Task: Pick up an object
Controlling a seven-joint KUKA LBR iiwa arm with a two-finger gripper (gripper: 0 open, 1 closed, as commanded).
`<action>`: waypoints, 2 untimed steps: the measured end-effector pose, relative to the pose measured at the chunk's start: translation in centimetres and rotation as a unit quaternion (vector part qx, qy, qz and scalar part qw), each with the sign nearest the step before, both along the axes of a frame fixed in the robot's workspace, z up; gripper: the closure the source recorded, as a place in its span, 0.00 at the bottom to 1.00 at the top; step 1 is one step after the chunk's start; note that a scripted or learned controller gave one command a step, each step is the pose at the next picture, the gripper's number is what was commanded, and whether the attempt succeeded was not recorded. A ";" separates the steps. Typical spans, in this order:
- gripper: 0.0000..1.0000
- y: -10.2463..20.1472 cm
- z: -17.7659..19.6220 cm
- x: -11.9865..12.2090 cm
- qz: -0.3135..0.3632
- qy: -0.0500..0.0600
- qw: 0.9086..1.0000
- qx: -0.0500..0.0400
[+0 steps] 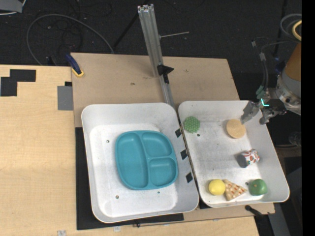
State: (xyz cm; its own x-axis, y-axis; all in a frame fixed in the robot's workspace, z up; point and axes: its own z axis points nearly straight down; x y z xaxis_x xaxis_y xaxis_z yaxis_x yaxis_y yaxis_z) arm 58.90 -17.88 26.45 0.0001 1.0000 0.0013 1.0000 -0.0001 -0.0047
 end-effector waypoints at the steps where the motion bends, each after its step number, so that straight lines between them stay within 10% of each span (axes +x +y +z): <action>1: 0.00 0.0 0.1 0.1 0.000 -0.001 1.000 0.000; 2: 0.00 -0.2 -4.6 -0.8 0.000 0.002 1.000 0.000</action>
State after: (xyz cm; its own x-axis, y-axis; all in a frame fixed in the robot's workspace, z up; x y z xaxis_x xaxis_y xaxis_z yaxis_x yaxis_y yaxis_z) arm 58.09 -18.04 21.80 0.0006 1.0000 0.0016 1.0000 -0.0005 -0.0077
